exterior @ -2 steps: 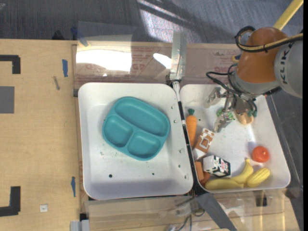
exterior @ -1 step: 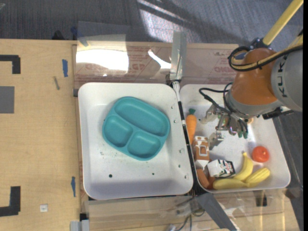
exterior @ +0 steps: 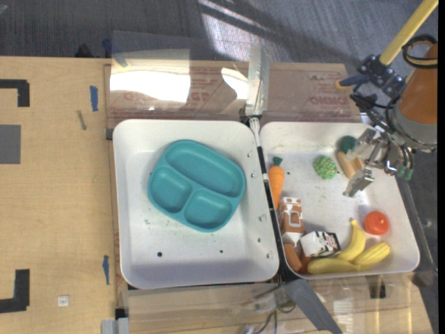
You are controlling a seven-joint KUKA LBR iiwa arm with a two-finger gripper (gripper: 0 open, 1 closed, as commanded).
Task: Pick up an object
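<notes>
Gripper [exterior: 375,160] hangs low over the right bin [exterior: 410,252], likely lining up a pick; you see a tan piece [exterior: 348,164] just beside its tip, a green knobbly ball [exterior: 324,167] farther out, an orange ball [exterior: 376,222] nearer. Cables clutter the tip, so you cannot tell its state.

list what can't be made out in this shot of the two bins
- The hand, camera view: too small and cluttered to tell whether it grips anything.
- Tan and green item by the hand: partly covered by it, identity unclear.
- Brown item at the right bin's near wall: tucked under the bananas and small carton.
</notes>
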